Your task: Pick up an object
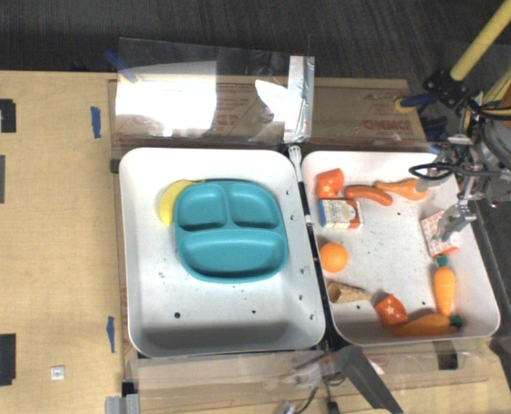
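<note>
A pale wooden counter fills the left of the view, marked with black tape corners and short strips of blue tape. Above it a dark grey carpeted floor runs along the top. A clear plastic sheet stands behind the two bins over brown cardboard, catching a bright glare of light, and a yellow pole slants in at the upper right.

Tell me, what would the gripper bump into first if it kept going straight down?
Probably the small white packet with red print lying right under the gripper in the right bin. The toy carrot sits just past it. Depth is hard to judge from this slanted view.
</note>
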